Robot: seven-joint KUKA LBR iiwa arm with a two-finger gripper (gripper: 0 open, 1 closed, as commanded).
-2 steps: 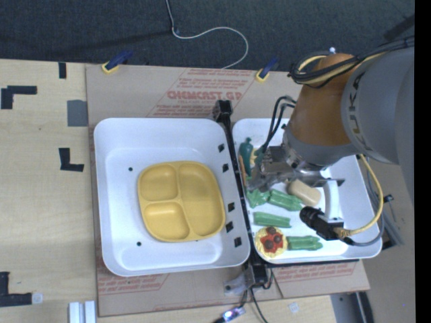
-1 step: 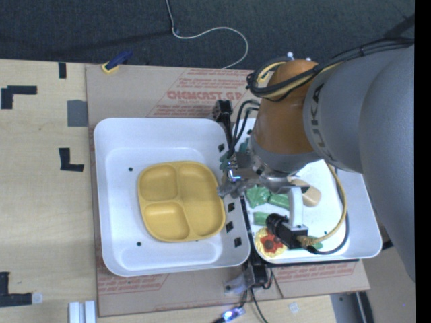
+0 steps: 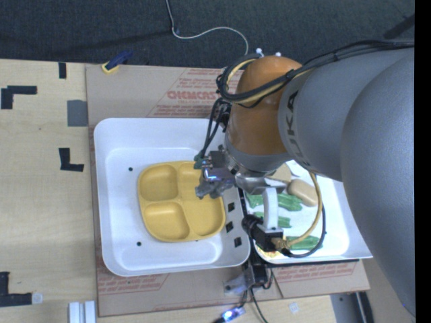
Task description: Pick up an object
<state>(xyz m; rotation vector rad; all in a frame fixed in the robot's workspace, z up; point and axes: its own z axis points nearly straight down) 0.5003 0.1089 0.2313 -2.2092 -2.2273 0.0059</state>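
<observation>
A yellow divided plate (image 3: 176, 202) lies in the left white bin (image 3: 118, 147). My gripper (image 3: 210, 180) hangs over the plate's right rim, near the wall between the two bins. The grey arm with its orange band (image 3: 259, 113) reaches in from the right and hides most of the right bin (image 3: 337, 237). In that bin I see green pieces (image 3: 286, 202), a beige oblong object (image 3: 303, 192) and a yellow-and-green item (image 3: 296, 244) near the front.
Both bins rest on a cardboard sheet (image 3: 161, 93) on the bench. A white cable (image 3: 202, 32) runs across the dark backdrop at the top. A small blue-and-yellow item (image 3: 117, 60) lies at the cardboard's far left corner. Black cables trail along the wrist.
</observation>
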